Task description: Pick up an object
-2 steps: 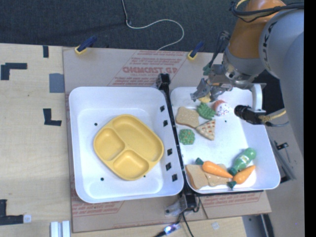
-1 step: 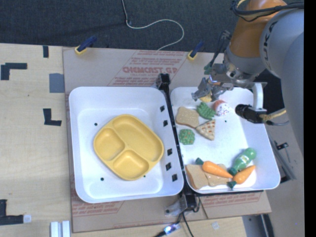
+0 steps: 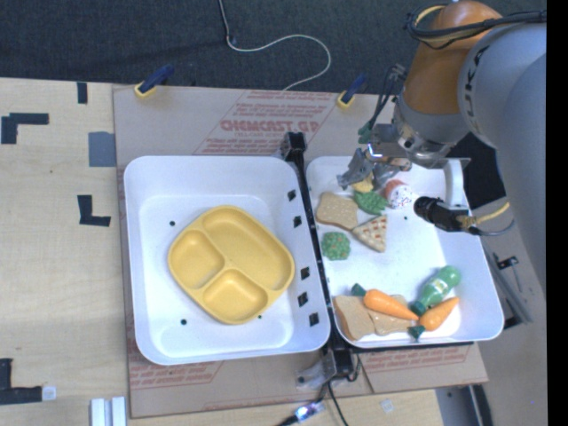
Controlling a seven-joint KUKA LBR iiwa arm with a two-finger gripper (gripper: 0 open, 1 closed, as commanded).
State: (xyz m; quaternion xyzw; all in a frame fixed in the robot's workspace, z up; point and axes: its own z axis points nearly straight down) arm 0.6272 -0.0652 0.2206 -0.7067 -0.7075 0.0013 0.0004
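So you've got two white bins side by side on the bench. The left bin (image 3: 151,238) just has a yellow tray (image 3: 231,263) with three compartments sitting flat in the middle. The right bin (image 3: 479,264) is where all the toy food is. Your arm (image 3: 479,69) comes in from the right and the gripper (image 3: 362,172) is hanging low over the far end of that bin, right on top of a little cluster: something yellow (image 3: 362,187) just under the tips, a green leafy piece (image 3: 370,201) touching it, and a red and white thing (image 3: 397,193) right beside those. Honestly can't tell if the gripper is open, closed, or holding any of them, it's too cluttered there. Just below sit a bread slice (image 3: 336,210), a pizza wedge (image 3: 373,232) and a broccoli (image 3: 336,246) near the divider. Down at the near end there's a carrot (image 3: 388,303) lying across more bread (image 3: 359,319), a second carrot (image 3: 438,312) beside it, and a green bottle (image 3: 438,285) tilted between them.
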